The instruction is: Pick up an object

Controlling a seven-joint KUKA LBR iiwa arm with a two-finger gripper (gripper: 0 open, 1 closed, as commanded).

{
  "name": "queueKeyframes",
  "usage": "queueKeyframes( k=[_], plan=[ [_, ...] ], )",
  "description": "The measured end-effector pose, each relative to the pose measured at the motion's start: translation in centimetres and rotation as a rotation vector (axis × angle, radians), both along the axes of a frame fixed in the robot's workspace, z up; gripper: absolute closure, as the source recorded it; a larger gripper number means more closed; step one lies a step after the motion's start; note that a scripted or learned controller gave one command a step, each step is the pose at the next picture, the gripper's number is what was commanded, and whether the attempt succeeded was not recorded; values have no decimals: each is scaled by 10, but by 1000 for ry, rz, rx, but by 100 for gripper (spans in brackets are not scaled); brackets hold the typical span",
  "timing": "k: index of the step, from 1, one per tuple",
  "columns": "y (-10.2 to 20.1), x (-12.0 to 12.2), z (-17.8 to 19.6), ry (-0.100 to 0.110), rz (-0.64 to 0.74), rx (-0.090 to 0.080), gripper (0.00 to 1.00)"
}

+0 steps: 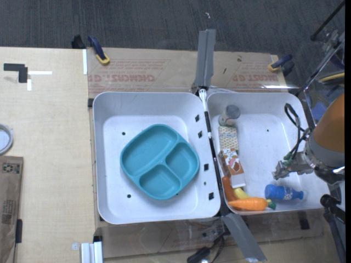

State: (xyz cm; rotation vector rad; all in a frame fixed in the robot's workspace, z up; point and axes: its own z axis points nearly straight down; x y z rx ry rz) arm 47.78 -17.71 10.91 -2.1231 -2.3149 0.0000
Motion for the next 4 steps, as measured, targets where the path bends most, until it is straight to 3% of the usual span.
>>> queueKeyframes(
  k=[1,2,3,4],
  plan=[
    [-5,31,13,-1,115,-1,100],
    [-5,31,13,-1,116,-1,0],
    [23,-1,-19,3,235,1,0],
    [22,-1,-10,1,229,0,100]
  ],
)
